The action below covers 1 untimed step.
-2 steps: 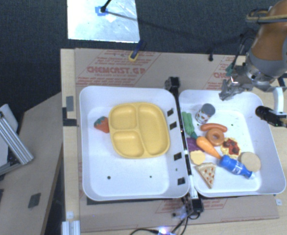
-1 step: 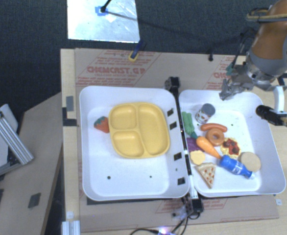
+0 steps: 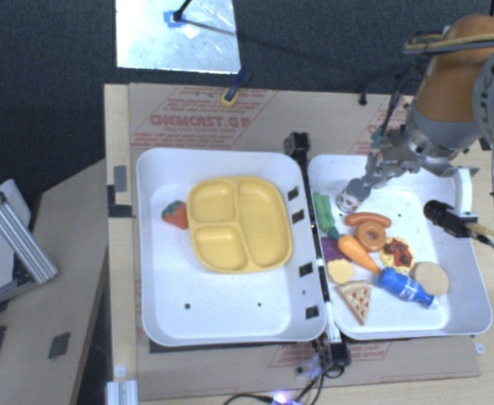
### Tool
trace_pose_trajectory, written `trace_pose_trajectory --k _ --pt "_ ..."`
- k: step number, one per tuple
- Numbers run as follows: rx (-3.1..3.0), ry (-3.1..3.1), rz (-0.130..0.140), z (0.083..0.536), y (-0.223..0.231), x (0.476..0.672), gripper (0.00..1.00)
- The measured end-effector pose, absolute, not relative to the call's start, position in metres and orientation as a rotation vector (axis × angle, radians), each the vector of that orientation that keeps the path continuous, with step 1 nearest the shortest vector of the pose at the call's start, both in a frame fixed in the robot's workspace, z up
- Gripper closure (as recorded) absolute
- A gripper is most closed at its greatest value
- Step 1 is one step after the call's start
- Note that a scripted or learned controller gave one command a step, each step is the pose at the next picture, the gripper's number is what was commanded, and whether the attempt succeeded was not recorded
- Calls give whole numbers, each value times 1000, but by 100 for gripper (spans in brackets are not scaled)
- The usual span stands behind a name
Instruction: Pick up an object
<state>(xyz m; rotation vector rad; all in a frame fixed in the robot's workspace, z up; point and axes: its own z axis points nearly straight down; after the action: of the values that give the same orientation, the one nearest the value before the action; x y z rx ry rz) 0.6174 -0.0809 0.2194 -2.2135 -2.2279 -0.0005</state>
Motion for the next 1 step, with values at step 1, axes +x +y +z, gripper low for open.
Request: trace_pose_trajectory --k 1 --pt "-2210 -2228 1 211 -38 587 100"
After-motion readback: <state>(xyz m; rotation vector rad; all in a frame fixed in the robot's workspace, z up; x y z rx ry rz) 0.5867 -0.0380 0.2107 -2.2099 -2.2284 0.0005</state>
